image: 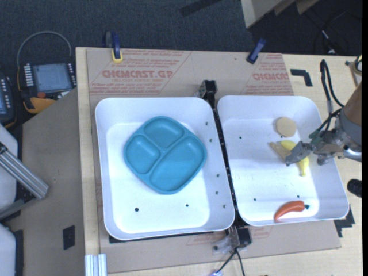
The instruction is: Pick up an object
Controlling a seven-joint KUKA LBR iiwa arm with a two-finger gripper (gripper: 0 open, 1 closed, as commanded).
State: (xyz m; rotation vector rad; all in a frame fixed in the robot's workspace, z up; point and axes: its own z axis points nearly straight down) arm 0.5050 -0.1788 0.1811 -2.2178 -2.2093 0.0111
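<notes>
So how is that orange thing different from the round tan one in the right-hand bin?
The orange thing is long, curved and bright; the round tan one is a pale disc. The orange thing lies by the bin's near edge, the tan one toward its far side. Both lie apart from the gripper.

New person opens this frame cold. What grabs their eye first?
Likely the big blue three-compartment plastic plate, sitting alone in the middle of the left white bin. Next, the right white bin, where the grey arm's gripper hangs low over a yellow banana-shaped toy, with a round beige disc toward the back and an orange-red pepper-shaped toy near the front edge.
</notes>
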